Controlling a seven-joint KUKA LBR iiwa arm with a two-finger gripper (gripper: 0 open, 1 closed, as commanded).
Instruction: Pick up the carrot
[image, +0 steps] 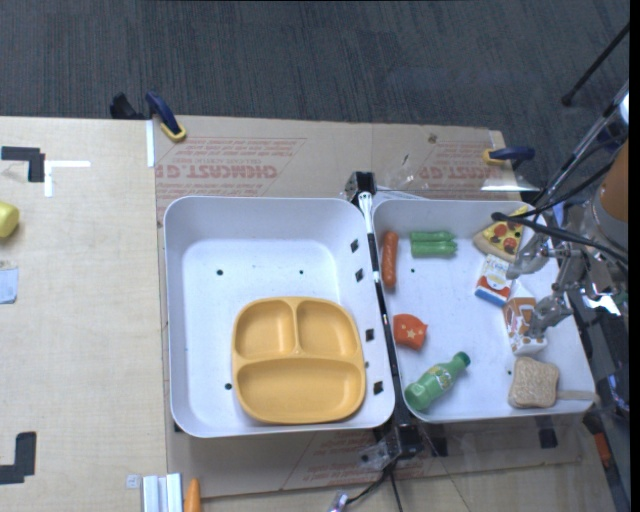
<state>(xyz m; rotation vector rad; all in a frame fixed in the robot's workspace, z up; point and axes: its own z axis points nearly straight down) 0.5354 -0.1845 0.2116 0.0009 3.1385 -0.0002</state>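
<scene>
The carrot is a short orange stick lying lengthwise against the left wall of the right bin, next to a green vegetable. My gripper hangs over the right side of that bin, well to the right of the carrot. It is open, with one finger near the pizza slice and the other above a small white and orange packet. Nothing is held between the fingers.
The right bin also holds a small carton, a red toy vegetable, a green bottle and a bread slice. A yellow divided plate lies in the left bin. Blue clamps hold the cardboard.
</scene>
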